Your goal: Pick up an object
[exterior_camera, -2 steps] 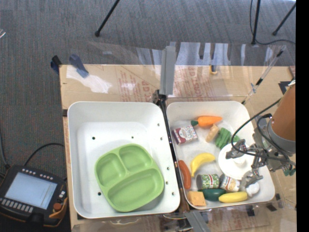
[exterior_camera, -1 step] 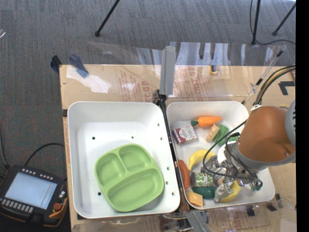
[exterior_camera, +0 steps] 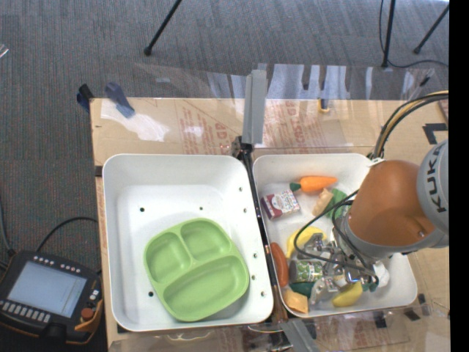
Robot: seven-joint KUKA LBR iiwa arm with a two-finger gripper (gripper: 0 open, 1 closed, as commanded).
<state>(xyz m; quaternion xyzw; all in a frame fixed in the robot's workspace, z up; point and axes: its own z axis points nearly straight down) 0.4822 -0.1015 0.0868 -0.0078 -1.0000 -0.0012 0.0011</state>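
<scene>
Green tray (exterior_camera: 196, 270) fills left bin's (exterior_camera: 124, 171) front; end effector (exterior_camera: 330, 264) grip indiscernible amid toys.

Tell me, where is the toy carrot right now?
The carrot lies near the far wall of the right bin, just behind the small red packet.

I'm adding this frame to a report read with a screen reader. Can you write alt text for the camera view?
A grey arm with an orange band reaches from the right, its gripper low over toy food crowding the right bin, including a carrot and a small red packet. The left bin holds a green divided plate.
</scene>
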